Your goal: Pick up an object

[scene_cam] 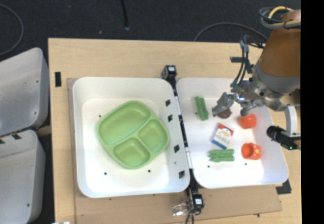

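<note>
Showing pale green on the divided plate [133, 134], white on both bins [81, 167], orange on two small pieces [247, 121], tan on the surface [111, 48].

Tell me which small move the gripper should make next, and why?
Probably lower straight down. The gripper hangs in the right bin over a small dark object, between the green stick and an orange piece, with nothing visibly held.

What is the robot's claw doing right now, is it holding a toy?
Gripper: over the right bin, between the green piece and an orange toy; open, shut or holding something, it cannot be told.
</note>
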Available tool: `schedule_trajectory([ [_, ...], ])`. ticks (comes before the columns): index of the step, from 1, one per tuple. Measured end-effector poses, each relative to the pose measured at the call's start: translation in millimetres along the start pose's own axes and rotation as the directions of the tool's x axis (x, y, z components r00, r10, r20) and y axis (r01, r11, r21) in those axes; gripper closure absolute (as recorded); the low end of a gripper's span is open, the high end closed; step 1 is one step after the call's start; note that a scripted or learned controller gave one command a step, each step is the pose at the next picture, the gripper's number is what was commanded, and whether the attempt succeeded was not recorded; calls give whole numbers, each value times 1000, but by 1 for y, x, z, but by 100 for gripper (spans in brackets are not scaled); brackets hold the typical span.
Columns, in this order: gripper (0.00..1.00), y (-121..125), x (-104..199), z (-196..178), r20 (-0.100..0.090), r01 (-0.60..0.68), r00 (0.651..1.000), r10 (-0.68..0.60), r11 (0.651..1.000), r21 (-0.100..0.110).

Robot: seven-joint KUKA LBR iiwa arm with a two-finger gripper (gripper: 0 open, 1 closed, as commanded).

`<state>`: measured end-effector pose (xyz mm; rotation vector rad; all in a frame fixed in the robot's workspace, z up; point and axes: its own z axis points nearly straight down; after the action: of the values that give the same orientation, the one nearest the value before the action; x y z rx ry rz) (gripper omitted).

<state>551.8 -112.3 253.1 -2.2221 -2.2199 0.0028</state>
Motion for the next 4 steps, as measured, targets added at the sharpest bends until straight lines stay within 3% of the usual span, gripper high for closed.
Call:
schedule_trajectory([
  [2,0,-7,2,119,0,-3,1000,3,1000,1],
  [3,100,-6,1,106,0,-11,1000,11,1000,-2],
  [4,100,3,-8,52,1,-7,1000,7,1000,-8],
])
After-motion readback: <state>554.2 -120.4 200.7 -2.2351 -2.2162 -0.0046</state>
